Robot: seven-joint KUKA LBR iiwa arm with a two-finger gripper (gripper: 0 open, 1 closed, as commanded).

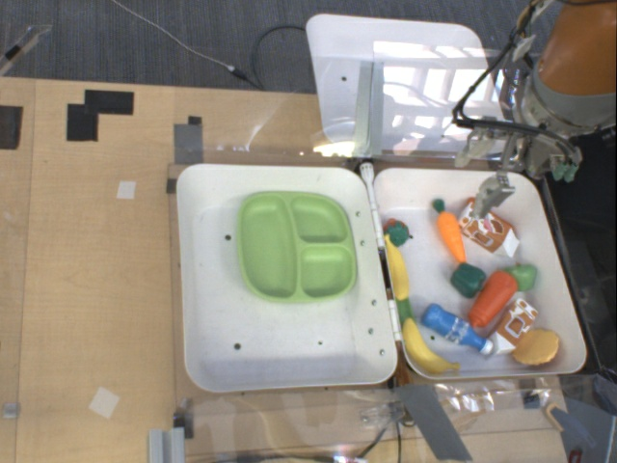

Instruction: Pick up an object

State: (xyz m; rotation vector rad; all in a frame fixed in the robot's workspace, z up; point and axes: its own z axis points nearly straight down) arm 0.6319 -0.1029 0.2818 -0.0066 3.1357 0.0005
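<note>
Pincer [496, 193] hangs above right bin [569, 287] at 1 o'clock, over small carton [485, 228]; opening cannot tell, nothing seen held. Toys crowd bin; green plate [295, 245] apart.

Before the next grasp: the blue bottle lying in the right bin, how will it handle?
The blue bottle lies on its side, so a push would probably roll it. It looks like smooth, hard plastic, likely stiff, light and a bit slippery. It sits close to the banana and the orange bottle, so a nudge may shift those too.
</note>
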